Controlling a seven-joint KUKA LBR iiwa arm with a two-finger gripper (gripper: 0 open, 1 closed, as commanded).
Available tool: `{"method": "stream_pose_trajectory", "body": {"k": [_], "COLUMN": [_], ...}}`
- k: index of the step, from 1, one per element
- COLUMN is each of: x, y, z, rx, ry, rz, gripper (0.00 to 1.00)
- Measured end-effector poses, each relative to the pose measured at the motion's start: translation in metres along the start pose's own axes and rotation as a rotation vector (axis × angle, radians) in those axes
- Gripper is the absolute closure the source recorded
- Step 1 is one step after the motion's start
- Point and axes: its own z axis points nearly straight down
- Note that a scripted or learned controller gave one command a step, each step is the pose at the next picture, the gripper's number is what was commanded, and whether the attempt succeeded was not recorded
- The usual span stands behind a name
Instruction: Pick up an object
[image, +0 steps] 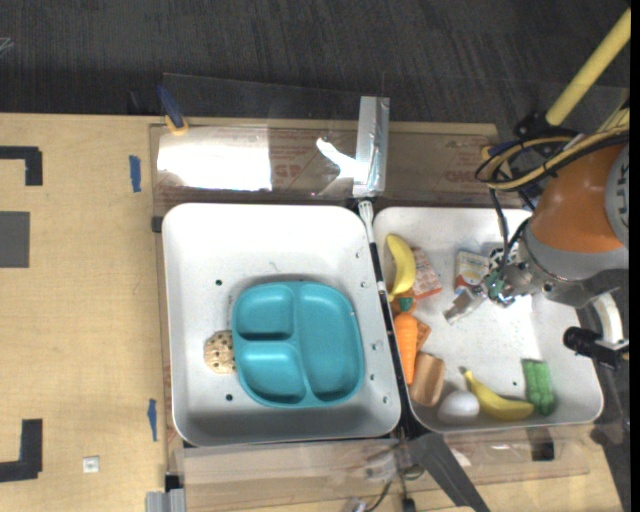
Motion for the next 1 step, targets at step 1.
{"method": "stream_pose_trajectory", "body": {"k": [1], "x": [-0.0379], "y": [0.0351], "z": [0.0369], "rx": [-0.004], "ry": [-0.001], "rz": [-0.08], "gripper": [0.0]}}
